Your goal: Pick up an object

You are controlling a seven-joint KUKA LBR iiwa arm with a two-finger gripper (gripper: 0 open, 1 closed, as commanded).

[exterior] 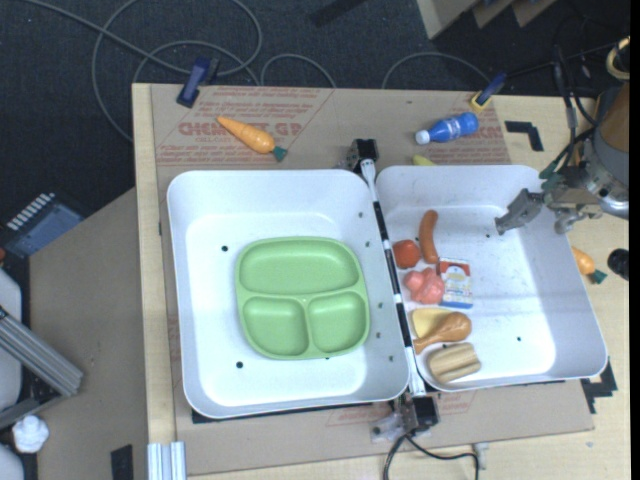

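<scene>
Jaws [541,211]: spread open over the right bin's [560,348] far right part, holding nothing.
Task objects: sausage [429,234], tomato [406,254], pink piece [426,286], small carton [456,282], chicken leg [441,324] and bread roll [452,362], clustered along that bin's left wall.
Left bin [200,298]: green divided plate [301,296].
Table [160,148]: toy carrot [248,135], blue bottle [448,129].

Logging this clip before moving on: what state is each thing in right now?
Claw: open, holding nothing, over the right bin's far side.
Green plate: flat in left bin, nothing on it.
Sausage: lying loose in right bin.
Blue bottle: on its side, outside the bins.
Carrot: lying on the bench.
</scene>
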